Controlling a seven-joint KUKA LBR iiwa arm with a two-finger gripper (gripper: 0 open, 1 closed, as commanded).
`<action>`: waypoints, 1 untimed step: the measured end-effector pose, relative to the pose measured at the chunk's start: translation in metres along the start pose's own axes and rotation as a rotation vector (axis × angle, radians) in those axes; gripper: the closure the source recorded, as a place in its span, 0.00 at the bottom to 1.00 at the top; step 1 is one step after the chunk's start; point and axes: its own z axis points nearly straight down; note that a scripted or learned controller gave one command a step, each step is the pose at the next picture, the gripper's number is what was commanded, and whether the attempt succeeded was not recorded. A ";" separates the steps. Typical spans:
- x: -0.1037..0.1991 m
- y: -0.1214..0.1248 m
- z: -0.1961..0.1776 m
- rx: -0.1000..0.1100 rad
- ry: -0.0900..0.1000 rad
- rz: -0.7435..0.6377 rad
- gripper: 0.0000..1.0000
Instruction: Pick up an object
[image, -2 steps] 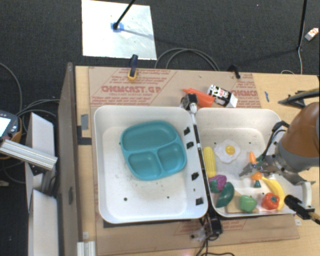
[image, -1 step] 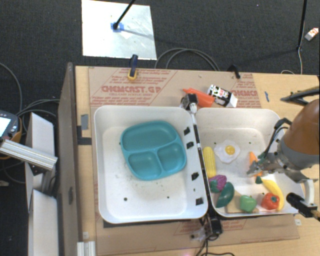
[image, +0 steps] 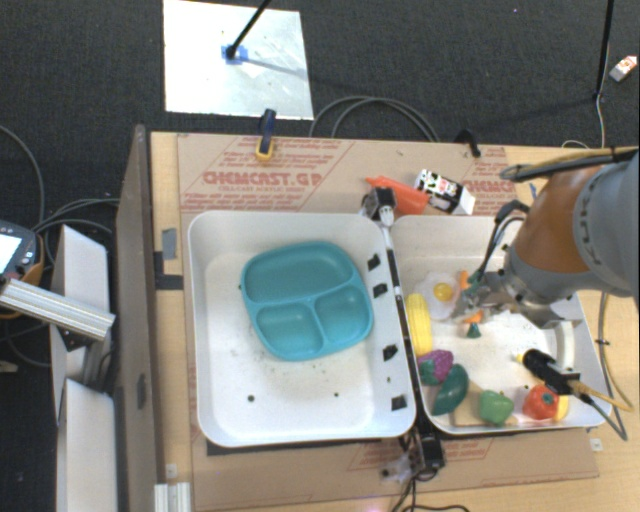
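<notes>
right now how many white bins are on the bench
2. The left bin holds a teal divided plate; the right bin holds the toy food. Both are fully in view.

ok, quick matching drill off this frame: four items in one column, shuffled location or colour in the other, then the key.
Items
1. divided plate
2. corn cob
3. tomato
4. gripper

Descriptions
A. red, near the right bin's front right corner
B. teal, lying in the left bin
C. yellow, beside the wall between the bins
D. low over the middle of the right bin, near a small orange piece

Pairs: 1-B, 2-C, 3-A, 4-D
</notes>
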 end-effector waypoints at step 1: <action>0.099 -0.011 -0.106 -0.007 0.003 -0.005 1.00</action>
